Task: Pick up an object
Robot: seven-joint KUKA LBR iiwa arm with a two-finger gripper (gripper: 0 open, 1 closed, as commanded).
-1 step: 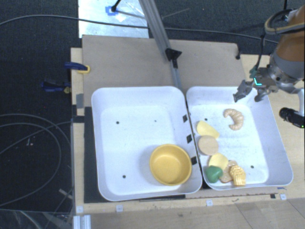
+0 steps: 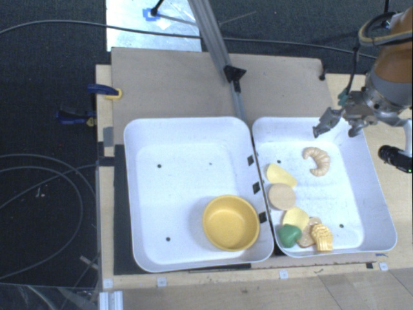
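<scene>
My gripper (image 2: 338,127) hangs open over the far edge of the right bin (image 2: 368,173), its two fingers spread with nothing between them. Just below it in that bin lies a tan croissant (image 2: 317,160). Further down, along the bin's left side, lie a pale yellow piece (image 2: 280,175), a beige round disc (image 2: 281,197), another yellow piece (image 2: 295,217), a green piece (image 2: 288,235) and a yellow-orange corn-like piece (image 2: 322,237). A yellow bowl (image 2: 230,222) sits at the near right of the left bin (image 2: 168,173).
A grey pole (image 2: 213,31) slants down from the top to the gap between the bins. A blue and yellow clamp (image 2: 97,92) holds the bench's left edge. Cables lie on the dark floor at left.
</scene>
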